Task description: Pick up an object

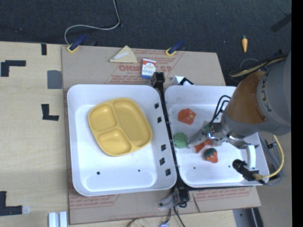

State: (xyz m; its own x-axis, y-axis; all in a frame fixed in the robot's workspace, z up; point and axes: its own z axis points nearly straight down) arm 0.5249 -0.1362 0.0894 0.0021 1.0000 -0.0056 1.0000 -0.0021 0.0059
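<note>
Cardboard under 2 bins shows unreadable red lettering.

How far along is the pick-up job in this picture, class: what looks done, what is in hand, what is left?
Done: the arm has reached into the right bin, with its end effector low among the toys. In hand: it sits beside the green toy and the orange piece, but no grasp is visible. Left: gripping and lifting one object; the red toy and strawberry lie untouched. The yellow tray sits in the left bin.
</note>
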